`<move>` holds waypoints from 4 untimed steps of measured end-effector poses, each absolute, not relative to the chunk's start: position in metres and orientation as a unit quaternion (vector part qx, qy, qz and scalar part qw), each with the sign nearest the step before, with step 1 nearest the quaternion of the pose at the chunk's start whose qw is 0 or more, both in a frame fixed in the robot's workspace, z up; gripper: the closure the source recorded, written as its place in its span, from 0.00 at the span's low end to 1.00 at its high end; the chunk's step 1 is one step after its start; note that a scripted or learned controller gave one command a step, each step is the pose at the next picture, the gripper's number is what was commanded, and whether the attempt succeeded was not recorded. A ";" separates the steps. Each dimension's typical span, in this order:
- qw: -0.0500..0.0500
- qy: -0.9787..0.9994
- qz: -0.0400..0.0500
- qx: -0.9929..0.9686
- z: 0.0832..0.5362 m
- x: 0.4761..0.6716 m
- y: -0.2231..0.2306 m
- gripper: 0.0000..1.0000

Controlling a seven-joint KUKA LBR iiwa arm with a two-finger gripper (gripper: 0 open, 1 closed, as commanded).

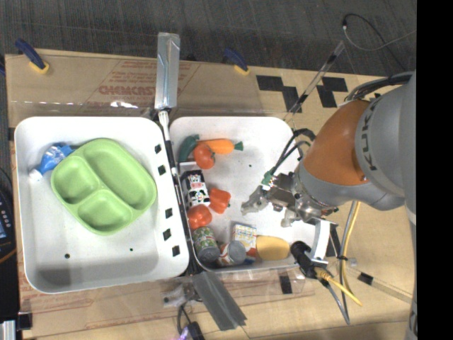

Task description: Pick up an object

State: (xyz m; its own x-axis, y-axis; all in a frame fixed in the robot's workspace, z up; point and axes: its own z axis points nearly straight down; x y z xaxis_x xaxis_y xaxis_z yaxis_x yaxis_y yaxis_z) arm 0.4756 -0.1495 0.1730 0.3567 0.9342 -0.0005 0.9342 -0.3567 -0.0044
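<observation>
The gripper (272, 205) hangs over the right side of the right bin (248, 129), on the end of the grey arm (354, 161) with the orange band. Its metal parts show as a small cluster, but from this slanted view I cannot tell how it is set. Nothing appears to be held in it, and it seems to be above the white floor, not touching any object, though the height is hard to judge.

Just below the gripper lies a yellow object (272, 247) against the front wall, and beside it, on its left, a small printed box (244, 232). Further left, along the wall that divides the two bins, there is a row of things: a dark can (206, 243), a red pepper (199, 217), a small black and white carton (195, 187) and an orange-red pepper (219, 200) just beside it. At the back of the bin there are a tomato-like red piece (204, 155) and an orange carrot (221, 146). The left bin (42, 261) holds a green divided plate (105, 184) with something blue (51, 157) at its back corner.

For a good pick, I think the nearest free target is the yellow object. The gripper should come straight down, centred on it, with room on both sides, and close only when it is low enough
</observation>
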 end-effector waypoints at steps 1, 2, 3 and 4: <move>-0.002 -0.535 -0.001 -0.845 0.096 0.489 -0.110 0.00; -0.006 -0.613 -0.005 -0.790 0.099 0.616 -0.109 0.00; -0.006 -0.716 -0.001 -0.698 0.099 0.613 -0.111 0.00; 0.001 -0.732 0.000 -0.681 0.199 0.592 -0.059 0.00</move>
State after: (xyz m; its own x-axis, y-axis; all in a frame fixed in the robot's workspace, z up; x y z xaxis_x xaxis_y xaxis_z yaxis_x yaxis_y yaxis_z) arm 0.5916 -0.0586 0.1994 -0.0715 0.9974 0.0012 0.9974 0.0715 -0.0023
